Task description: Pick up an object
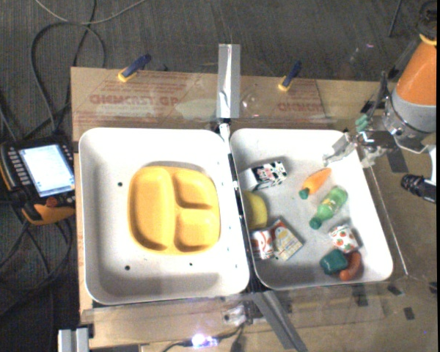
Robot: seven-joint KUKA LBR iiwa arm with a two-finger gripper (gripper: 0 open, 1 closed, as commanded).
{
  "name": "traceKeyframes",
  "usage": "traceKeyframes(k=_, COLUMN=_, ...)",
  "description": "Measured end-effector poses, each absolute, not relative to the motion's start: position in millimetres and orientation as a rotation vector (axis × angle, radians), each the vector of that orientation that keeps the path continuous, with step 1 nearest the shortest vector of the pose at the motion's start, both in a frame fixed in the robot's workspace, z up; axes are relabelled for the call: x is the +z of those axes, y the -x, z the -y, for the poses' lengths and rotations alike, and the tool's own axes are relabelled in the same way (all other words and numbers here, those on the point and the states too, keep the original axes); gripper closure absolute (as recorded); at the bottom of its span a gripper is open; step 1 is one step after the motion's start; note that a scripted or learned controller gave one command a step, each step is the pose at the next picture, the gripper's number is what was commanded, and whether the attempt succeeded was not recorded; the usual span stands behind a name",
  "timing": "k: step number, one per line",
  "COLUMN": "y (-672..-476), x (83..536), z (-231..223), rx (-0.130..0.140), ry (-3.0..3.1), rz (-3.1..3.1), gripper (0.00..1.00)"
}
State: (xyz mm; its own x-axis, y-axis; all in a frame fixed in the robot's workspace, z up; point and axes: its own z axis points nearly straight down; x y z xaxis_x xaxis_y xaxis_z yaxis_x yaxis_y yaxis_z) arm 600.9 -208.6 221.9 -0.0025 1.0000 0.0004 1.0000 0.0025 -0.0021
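My gripper (pixel 352 152) hangs over the right bin's (pixel 385 249) upper right corner, open, with nothing between its fingers. The grey arm with its orange band (pixel 418 75) comes in from the right. Just below and left of the gripper lies an orange carrot (pixel 315 182). A green bottle (pixel 330 206) lies under the carrot. Further left sits a black-and-white patterned carton (pixel 270 173) and a yellow fruit (pixel 257 210). Two small red-and-white cartons (pixel 275 242) lie near the bin's front. A strawberry-print box (pixel 342 237), a green piece (pixel 334 261) and a red sausage (pixel 351 268) cluster at the front right.
The left bin (pixel 106 270) holds a yellow divided tray (pixel 176 207). A metal post (pixel 228 79) stands behind the wall between the bins. A handheld pendant with a lit screen (pixel 40 171) lies off the bench at the left.
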Motion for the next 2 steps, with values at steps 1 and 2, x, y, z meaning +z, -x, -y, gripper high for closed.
traceKeyframes(k=1, y=-587.4, x=172, z=210, rx=0.004, ry=2.544, rz=1.839, gripper=0.0)
traceKeyframes(k=2, y=-565.9, x=133, z=159, rx=0.002, ry=2.538, rz=1.856, gripper=0.0)
